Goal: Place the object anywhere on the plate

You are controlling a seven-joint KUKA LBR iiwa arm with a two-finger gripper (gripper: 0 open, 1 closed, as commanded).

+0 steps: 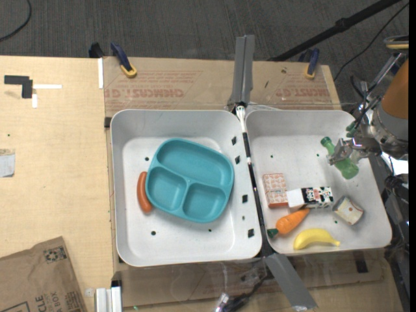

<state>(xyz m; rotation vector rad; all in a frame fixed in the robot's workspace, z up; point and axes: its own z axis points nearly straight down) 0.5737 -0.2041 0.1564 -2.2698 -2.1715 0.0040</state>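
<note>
A: Report the object's position.
B: A green object [346, 168] sits in the right bin [370, 229], near its right wall, in the upper half. A second green piece [327, 143] lies just to its left; whether the two are one item cannot be determined.

A: Gripper condition?
B: The gripper [342, 153] is directly at the green object, overlapping it. How far the fingers are spread cannot be told, nor whether they have hold of the object; the metal parts and the green shape merge at this angle.

A: Plate location?
B: The plate [190, 181], teal with three compartments, lies in the left bin [127, 242], roughly central. All three compartments are bare. It is well apart from the gripper, across the divider between bins.

A: Other items, left bin?
B: One orange sausage [143, 192], lying lengthwise against the plate's left edge, on the bin floor.

A: Other items, right bin?
B: A pink box [275, 190] at centre-left. A black-and-white carton [316, 197] on its side, just right of the box. A carrot [289, 222] below those, tilted, leaf end toward the lower left. A banana [315, 240] near the bottom wall. A small grey block [348, 211] right of the carton.

A: Arm?
B: The arm [395, 96] enters from the right; its orange band is at the frame edge.
</note>
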